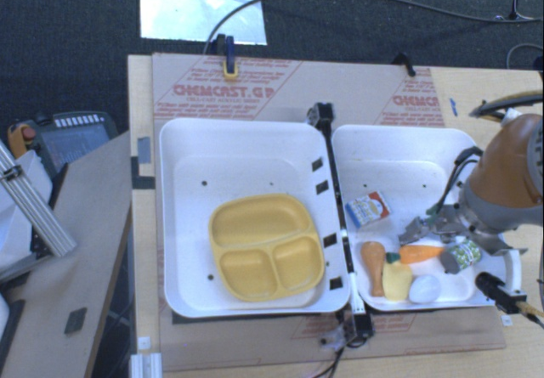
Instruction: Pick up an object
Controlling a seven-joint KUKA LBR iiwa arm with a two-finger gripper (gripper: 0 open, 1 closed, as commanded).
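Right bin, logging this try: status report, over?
Pincer low over right bin, fingers unclear. Carrot just under it, grasp unconfirmed. Crowded: yellow piece, white egg, small carton close by.

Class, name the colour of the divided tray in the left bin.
Yellow tray, camera view.

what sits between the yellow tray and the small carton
In the camera view, the black-clipped divider where both bins' walls meet lies between the yellow tray and small carton.
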